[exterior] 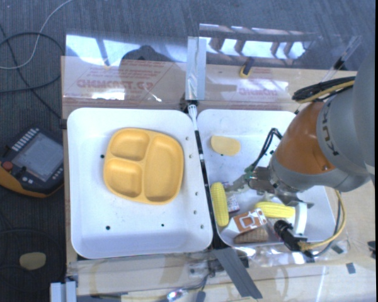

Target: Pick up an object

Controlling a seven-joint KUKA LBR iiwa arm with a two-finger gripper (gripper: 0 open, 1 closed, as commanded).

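Note:
The grey arm with its orange band (302, 146) reaches in from the right and hangs low over the right bin (264, 119). Its gripper (259, 182) points down into the bin's middle, largely hidden under the wrist. Just below it lie a yellow banana-shaped piece (274, 210), a small orange and brown carton (250, 220) and a brown piece (251, 235). A corn cob (219, 203) lies along the bin's left wall. A pale yellow round piece (225, 145) rests toward the bin's back left, apart from the gripper.
The left bin (88, 219) holds a yellow divided plate (143, 165). A clear plastic wall (195, 68) stands behind the bins. Yellow and black cables (315, 247) trail at the right bin's front right corner. A pendant (28, 162) lies on the floor at left.

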